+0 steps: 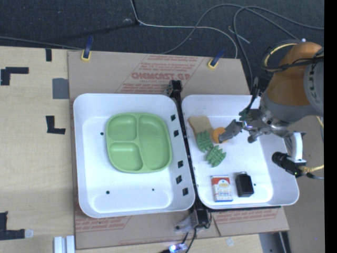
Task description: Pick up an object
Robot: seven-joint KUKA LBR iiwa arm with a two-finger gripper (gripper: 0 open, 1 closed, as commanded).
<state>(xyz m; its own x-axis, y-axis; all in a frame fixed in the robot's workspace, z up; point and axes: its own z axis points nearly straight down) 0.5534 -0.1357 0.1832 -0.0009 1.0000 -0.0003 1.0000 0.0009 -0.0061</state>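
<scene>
Taking the right bin (263, 196) as the landmark, nearest the camera along its front edge lie a small red-and-white carton (221, 187) and, just beside it, a black block (244, 184). Farther in, toward the bin's middle, sit two green ridged pieces (210, 148), one touching the other. Behind them, near the bin's back left, are a tan slab (199, 123) and an orange piece (216, 135) just beside it. The jaws (227, 132) reach in from the bin's right side and end right at that orange piece; whether they are apart or together cannot be told, and nothing visibly sits between them. Across the divider, the left bin (84, 157) holds a green divided plate (139, 142). As a judgement, the pick is barely under way: every object rests on the bin floor, so closing and lifting remain.
</scene>
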